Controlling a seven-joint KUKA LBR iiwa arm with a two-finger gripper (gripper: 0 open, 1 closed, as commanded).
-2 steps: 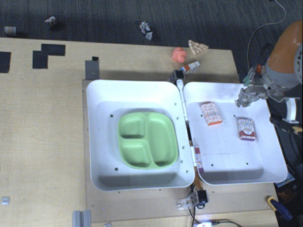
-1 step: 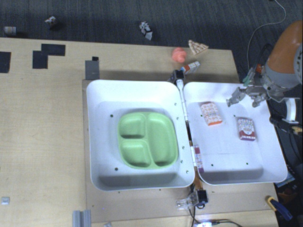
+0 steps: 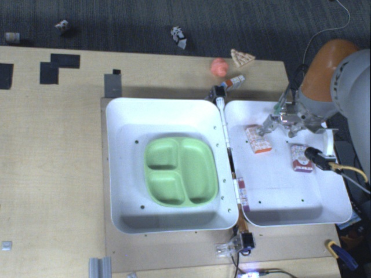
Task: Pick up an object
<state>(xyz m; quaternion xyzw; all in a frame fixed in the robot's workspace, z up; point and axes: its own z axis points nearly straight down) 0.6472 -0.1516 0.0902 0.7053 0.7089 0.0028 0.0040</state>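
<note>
White right bin [image 3: 272, 204]: gripper [image 3: 282, 124] spread open, holding nothing. Orange-white packet [image 3: 258, 139] just down-left of fingertips, long axis near vertical. Red packet [image 3: 301, 158] lower right.

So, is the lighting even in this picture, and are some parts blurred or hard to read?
In the camera view the light is soft and fairly even; the left bin shows a grey shadow along its near wall, below the green tray. The two small packets in the right bin are too blurred to read, and the gripper looks soft in detail.
</note>
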